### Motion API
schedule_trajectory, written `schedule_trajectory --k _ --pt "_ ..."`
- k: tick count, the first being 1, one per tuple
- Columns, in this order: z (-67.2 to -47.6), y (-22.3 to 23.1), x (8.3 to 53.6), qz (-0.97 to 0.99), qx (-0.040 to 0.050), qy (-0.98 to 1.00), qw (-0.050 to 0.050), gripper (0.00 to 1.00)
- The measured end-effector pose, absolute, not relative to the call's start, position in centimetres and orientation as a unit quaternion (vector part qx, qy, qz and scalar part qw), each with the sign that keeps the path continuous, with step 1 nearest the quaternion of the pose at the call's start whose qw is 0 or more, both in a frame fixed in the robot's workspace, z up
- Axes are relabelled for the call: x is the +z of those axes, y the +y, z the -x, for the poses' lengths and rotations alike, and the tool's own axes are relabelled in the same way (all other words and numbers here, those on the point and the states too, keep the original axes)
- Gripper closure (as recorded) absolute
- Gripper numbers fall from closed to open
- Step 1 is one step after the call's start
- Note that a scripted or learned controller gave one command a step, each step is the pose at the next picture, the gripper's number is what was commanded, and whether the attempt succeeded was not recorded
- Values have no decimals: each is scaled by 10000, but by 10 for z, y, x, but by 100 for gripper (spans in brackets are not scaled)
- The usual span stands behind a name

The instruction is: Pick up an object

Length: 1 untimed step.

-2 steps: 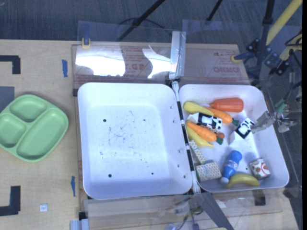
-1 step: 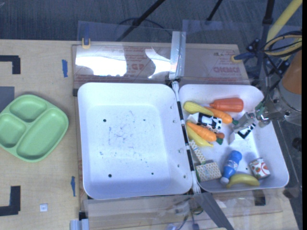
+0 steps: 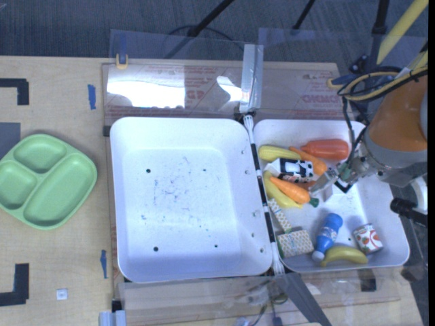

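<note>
Nearest the camera, at the front edge of the right bin [image 3: 397, 253], lie a yellow banana [image 3: 345, 255], a blue bottle [image 3: 328, 233], a small red-and-white can [image 3: 367, 237] and a speckled sponge block [image 3: 294, 242]. Take the blue bottle as the landmark. Beyond it and a little left sits the crowded cluster: an orange carrot [image 3: 292, 191], a black-and-white toy [image 3: 298, 169], a second banana [image 3: 277, 153] and a red-orange pepper-like piece [image 3: 326, 147] farthest back. The pincer [image 3: 327, 183] hangs just beyond the bottle, at the right side of that cluster, close to the carrot's tip. Whether it is released or clenched I cannot tell, and nothing can be seen between its tips.

My judgement: the carrot is the likely target. To do this well, the descent should centre on the carrot's body rather than its tapered end and straddle it crosswise, since neighbours touching it could block a tip or get dragged along. The left bin [image 3: 129, 141] lies well left of the bottle, the green tray [image 3: 85, 175] farther left on the desk [image 3: 54, 277].
</note>
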<state>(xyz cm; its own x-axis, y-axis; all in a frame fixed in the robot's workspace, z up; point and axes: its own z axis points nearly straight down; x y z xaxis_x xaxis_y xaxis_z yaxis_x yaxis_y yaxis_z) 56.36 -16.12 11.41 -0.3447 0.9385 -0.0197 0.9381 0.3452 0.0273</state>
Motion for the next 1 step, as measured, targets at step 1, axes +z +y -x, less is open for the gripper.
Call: schedule_trajectory --k 1 --pt "-566 -165 127 -5739 57 8186 219 100"
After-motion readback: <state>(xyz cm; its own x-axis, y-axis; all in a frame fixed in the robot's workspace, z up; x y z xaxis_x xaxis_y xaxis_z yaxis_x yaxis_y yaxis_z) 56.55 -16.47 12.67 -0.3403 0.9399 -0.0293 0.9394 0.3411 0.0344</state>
